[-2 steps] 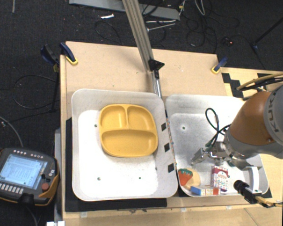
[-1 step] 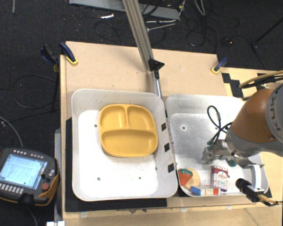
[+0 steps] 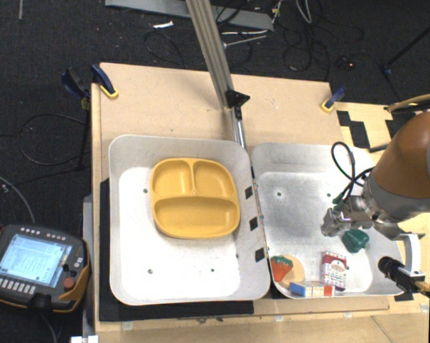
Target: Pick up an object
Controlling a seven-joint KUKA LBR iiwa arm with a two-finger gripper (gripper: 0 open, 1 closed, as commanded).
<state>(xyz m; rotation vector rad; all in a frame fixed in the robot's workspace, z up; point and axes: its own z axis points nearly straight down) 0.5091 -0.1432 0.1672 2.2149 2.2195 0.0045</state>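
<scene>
My gripper [image 3: 338, 222] hangs low over the right side of the right bin [image 3: 286, 170], below the grey arm with its orange band. A dark green object [image 3: 356, 241] lies just to the gripper's lower right, close to it; whether they touch is unclear. A red and white carton [image 3: 334, 270] lies nearer the front. An orange and green toy [image 3: 283, 266] sits at the bin's front left. A small blue, white and red piece [image 3: 311, 289] rests on the front rim.
A yellow divided plate [image 3: 195, 198] sits in the left bin [image 3: 125, 270]. A metal pole [image 3: 215, 46] slants down to the bins' shared back edge. A teach pendant [image 3: 33, 266] lies off the bench at the left.
</scene>
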